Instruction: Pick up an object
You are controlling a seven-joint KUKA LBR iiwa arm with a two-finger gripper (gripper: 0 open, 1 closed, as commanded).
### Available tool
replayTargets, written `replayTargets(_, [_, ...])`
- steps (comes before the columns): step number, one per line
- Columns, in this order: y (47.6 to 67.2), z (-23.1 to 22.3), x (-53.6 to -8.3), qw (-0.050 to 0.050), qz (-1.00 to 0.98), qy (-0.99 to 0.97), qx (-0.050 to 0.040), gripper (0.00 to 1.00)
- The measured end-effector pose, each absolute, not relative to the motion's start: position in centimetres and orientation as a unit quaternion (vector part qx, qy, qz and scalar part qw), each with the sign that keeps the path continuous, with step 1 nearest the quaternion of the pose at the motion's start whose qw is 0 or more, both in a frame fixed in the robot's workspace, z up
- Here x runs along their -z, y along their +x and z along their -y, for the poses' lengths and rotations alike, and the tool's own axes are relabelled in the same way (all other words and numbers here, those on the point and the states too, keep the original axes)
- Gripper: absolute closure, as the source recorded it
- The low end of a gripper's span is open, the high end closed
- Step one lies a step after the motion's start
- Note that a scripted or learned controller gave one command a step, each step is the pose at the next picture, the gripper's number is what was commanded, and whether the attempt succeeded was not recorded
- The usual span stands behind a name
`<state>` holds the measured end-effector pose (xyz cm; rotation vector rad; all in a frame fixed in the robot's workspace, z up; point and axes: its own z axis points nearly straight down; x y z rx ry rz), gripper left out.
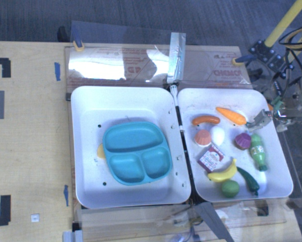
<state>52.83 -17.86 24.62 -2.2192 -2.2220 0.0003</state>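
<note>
The right bin (277,185) holds several toy foods. An orange carrot (230,115) lies at the back with a sausage (205,120) to its left. A pink piece (203,137) and a white egg (218,135) sit below them. Further right are a purple piece (242,141) and a green bottle (258,153). Toward the front lie a red packet (210,160), a banana (224,172), a lime (230,188) and a dark green pepper (249,179). My gripper (258,120) is low at the bin's right side, just above the purple piece and the bottle, right of the carrot's tip.
The left bin (85,115) holds a blue divided plate (135,152) with a small yellow thing (100,150) peeking out at its left edge. A clear panel (120,64) stands behind the bins. Cables and a yellow pole (289,14) are at the back right.
</note>
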Motion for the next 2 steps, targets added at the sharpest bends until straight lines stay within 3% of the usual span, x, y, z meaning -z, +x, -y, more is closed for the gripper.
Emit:
replayTargets(1, [61.8, 20.0, -20.5, -0.002, 0.799, -0.601, 0.0004, 0.0])
replayTargets(2, [65.0, 21.5, -9.8, 0.0, 0.828, -0.56, 0.0033, 0.0])
